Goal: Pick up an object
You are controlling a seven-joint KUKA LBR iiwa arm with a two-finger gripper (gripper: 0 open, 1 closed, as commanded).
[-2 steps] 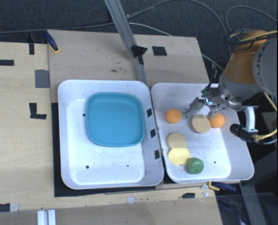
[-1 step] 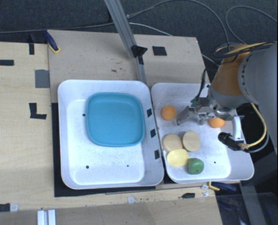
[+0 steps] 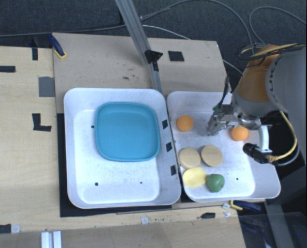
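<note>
Evenly and softly lit from above, fairly bright on the white bins (image 3: 78,138), dim over the dark floor at the top of the frame; faint shadows only; mild glare on the blue plate (image 3: 126,131); slightly soft and grainy overall

Robotics lab, test bench. Pale plywood bench top (image 3: 19,138) with black tape marks (image 3: 39,122). Two shallow white plastic bins (image 3: 81,190) side by side. Grey aluminium pole (image 3: 135,30), loose cables (image 3: 205,6) on dark carpet floor (image 3: 40,6).
</note>
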